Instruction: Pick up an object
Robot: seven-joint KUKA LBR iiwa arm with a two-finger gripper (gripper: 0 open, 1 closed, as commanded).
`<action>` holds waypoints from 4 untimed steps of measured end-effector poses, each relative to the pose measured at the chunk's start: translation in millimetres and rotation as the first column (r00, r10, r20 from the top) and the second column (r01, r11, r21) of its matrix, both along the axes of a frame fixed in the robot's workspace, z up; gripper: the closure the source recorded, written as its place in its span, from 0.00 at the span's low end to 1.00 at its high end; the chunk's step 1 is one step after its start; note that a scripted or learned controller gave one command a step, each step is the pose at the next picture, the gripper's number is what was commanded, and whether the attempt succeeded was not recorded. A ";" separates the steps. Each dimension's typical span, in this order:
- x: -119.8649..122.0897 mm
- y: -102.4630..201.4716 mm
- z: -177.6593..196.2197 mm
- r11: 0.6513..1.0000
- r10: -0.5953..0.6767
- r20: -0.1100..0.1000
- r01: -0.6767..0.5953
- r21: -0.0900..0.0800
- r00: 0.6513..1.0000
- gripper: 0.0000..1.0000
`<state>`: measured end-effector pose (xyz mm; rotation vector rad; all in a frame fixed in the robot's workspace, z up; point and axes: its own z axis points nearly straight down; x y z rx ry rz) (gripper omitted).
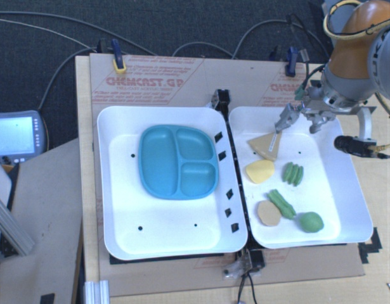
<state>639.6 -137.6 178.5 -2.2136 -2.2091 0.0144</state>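
Camera view shows a tan wedge lying in the right bin, above a yellow piece. The gripper hangs just above the wedge, fingers spread wide, holding nothing. A blue divided tray sits in the left bin.

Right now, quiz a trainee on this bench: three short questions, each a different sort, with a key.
1. True or false: the blue divided plate lies in the left bin.
2. Which item lies nearest the gripper? A) tan wedge B) green ball C) tan disc
3. Fill in: the yellow piece lies in the ____ bin, right beside the central divider.

Key: 1 true; 2 A; 3 right.
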 end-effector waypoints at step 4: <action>5.0 8.8 -74.5 1.000 0.004 0.028 -0.004 -0.002 1.000 1.00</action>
